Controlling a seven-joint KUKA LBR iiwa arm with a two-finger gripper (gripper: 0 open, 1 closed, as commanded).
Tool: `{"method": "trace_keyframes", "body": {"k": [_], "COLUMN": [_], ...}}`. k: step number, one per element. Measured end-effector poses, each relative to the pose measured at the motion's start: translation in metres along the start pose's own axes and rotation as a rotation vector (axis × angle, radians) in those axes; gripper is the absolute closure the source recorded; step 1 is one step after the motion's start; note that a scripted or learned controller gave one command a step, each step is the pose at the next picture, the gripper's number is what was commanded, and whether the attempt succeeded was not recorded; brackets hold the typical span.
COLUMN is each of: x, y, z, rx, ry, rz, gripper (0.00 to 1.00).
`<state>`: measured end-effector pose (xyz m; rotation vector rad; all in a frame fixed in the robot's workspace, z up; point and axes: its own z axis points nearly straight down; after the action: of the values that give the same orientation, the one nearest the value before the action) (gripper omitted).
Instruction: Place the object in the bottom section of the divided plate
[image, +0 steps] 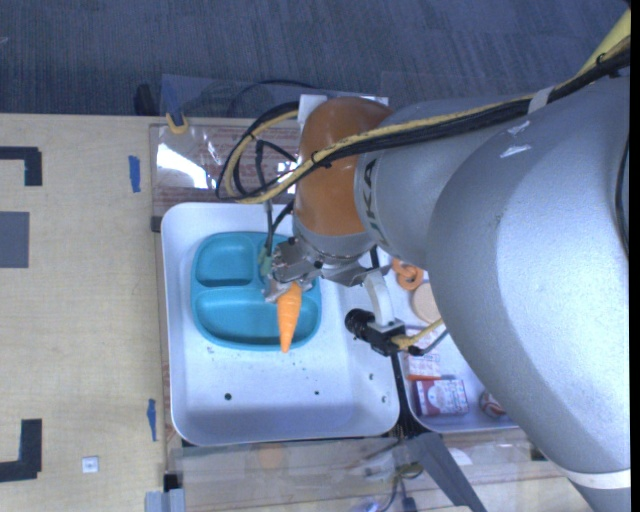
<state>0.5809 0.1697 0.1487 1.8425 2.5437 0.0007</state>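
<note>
Gripper (285, 282): closed on the carrot's thick top end.
Carrot (288, 316): hung tip-down over the near section of the blue divided plate (225, 300), left bin (300, 400).
Handling: judged light, stiff, smooth, tapered; best held at the thick end.

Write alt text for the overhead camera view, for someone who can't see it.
A grey robot arm's claw holds an orange carrot by its top, over the lower section of a blue divided plate in the left white bin. The right bin holds assorted items.
</note>
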Motion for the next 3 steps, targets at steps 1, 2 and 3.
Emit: {"method": "trace_keyframes", "body": {"k": [1,2,3], "x": [-0.022,0.022,-0.013], "y": [-0.011,0.056,0.085], "z": [-0.018,-0.036,0.019], "rx": [-0.002,-0.001,0.003], "ry": [-0.001,0.001,-0.002], "rz": [0.163,0.073,0.168], "gripper": [1.0,1.0,1.0]}}
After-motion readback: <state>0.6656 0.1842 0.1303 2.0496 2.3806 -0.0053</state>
